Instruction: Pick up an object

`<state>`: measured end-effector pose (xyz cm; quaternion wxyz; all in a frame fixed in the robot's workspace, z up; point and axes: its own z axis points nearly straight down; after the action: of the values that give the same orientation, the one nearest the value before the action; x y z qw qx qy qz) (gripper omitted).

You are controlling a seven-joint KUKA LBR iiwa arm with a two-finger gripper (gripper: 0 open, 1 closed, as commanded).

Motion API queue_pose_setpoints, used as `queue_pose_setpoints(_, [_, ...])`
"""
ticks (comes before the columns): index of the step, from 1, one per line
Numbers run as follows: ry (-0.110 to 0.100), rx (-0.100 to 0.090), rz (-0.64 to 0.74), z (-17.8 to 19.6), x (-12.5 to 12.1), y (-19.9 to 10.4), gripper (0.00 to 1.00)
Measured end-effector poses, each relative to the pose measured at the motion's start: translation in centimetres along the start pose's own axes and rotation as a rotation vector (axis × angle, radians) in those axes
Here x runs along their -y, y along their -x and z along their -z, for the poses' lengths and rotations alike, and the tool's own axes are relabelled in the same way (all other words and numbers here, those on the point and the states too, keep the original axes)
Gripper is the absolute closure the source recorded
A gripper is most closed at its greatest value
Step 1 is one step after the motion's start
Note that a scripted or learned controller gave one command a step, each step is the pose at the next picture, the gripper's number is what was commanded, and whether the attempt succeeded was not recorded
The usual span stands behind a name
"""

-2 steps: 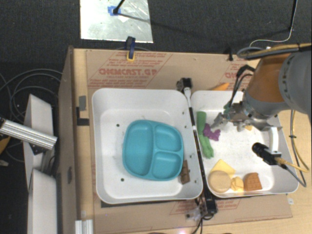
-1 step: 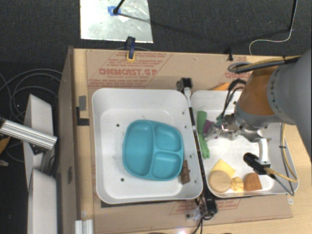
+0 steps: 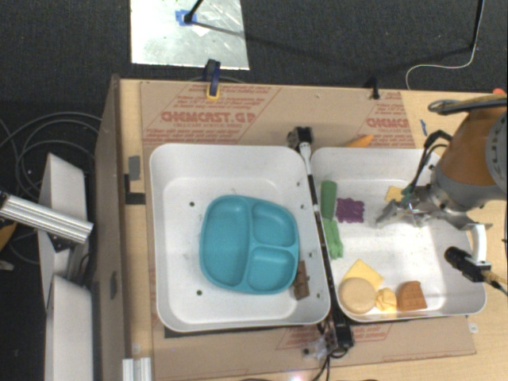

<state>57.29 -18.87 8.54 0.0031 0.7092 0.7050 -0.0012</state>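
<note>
Nearest, right bin (image 3: 456,304) front: tan round piece (image 3: 356,294), yellow wedge (image 3: 361,272), brown block (image 3: 411,295). Farther back, my gripper (image 3: 394,210) hovers open, holding nothing, just beside purple piece (image 3: 349,209). Left bin (image 3: 171,236): teal plate (image 3: 248,244).

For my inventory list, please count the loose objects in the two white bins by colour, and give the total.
Teal: 1, the divided plate
Green: 2, the upper piece and lower piece
Purple: 1
Yellow: 3
Cream: 1
Brown: 2
Total: 10
</note>
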Motion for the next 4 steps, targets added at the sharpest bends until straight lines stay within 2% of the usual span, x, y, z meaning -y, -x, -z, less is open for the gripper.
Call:
queue_pose_setpoints(1, [0.012, -0.003, 0.014, 7.8, -6.7, -1.7, 0.0])
queue_pose_setpoints(2, [-0.004, -0.01, 0.015, 5.5, -4.1, -8.7, 0.0])
queue_pose_setpoints(3, [-0.004, -0.007, 0.008, 3.7, -1.7, -9.8, 0.0])
queue_pose_setpoints(4, [-0.005, -0.006, 0.006, -0.2, 1.0, -9.9, 0.0])
